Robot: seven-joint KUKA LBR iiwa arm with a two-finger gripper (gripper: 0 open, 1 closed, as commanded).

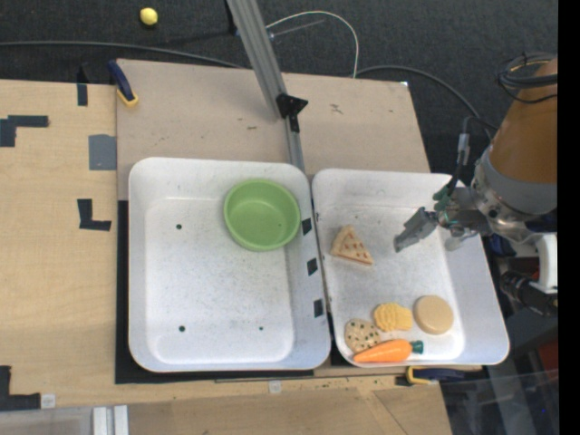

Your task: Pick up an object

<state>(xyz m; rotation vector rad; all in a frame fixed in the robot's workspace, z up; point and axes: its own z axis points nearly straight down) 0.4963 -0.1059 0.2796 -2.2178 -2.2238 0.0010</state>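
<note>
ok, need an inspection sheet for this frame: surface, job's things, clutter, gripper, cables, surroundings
Surface: bench with left bin and right bin side by side, both speckled.
Job's things: green bowl in left bin; in right bin a wedge-shaped piece, a chip cookie, a yellow ridged piece, a tan disc and a carrot.
Clutter: yellow ball on the dark floor beyond the bench.
Gripper: gripper above the right bin, right of the wedge; nothing between its fingers.
Cables: thin cable looping over the floor.
Surroundings: slanted grey pole, tape marks on wood at left.
</note>
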